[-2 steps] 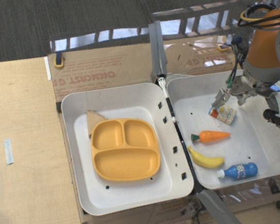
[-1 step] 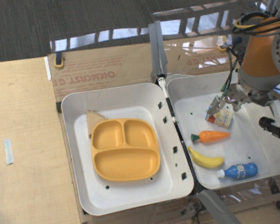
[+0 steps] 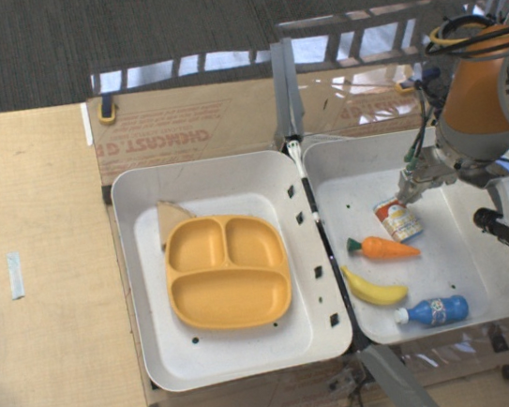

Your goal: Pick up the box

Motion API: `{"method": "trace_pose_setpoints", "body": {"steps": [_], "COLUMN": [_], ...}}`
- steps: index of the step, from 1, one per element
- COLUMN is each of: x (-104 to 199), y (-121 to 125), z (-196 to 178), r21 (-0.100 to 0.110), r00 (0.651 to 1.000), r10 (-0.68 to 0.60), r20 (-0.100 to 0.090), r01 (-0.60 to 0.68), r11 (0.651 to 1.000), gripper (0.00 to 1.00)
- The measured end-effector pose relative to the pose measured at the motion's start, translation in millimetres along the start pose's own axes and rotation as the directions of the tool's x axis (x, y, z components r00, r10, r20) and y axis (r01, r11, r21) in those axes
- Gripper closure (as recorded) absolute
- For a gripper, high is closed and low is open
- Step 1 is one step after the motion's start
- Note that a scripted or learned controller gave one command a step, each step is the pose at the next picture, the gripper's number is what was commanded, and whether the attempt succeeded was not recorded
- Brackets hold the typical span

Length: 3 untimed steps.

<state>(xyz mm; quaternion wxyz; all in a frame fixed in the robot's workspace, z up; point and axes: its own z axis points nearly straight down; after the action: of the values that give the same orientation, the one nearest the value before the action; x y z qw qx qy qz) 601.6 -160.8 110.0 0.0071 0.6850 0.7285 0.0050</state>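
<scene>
fingers (image 3: 411,191) down at box (image 3: 399,221), grip impossible to tell; poised at its one o'clock corner, likely for lifting from bin (image 3: 497,304).

The grey arm (image 3: 488,87) reaches in from the right at the far side of the scene, its orange band above the wrist. The wrist slants down and to the left, ending in the gripper (image 3: 411,190), held low.

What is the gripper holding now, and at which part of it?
It cannot be told. The gripper sits at the upper end of the small box, but the view hides whether it grips it.
</scene>
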Motion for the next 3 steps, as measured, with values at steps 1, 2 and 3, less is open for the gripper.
{"method": "trace_pose_setpoints", "body": {"steps": [1, 2, 3], "x": [0.2, 27.2, 25.0], "y": [-0.5, -25.7, -26.4], "z": [1.3, 18.5, 10.1], "r21": [0.002, 0.019, 0.021], "r00": [1.000, 1.000, 1.000], "r10": [0.000, -0.020, -0.015], "r20": [0.000, -0.004, -0.003], "r01": [0.000, 0.020, 0.015], "r11": [1.000, 1.000, 1.000], "gripper": [0.00, 0.00, 1.00]}}
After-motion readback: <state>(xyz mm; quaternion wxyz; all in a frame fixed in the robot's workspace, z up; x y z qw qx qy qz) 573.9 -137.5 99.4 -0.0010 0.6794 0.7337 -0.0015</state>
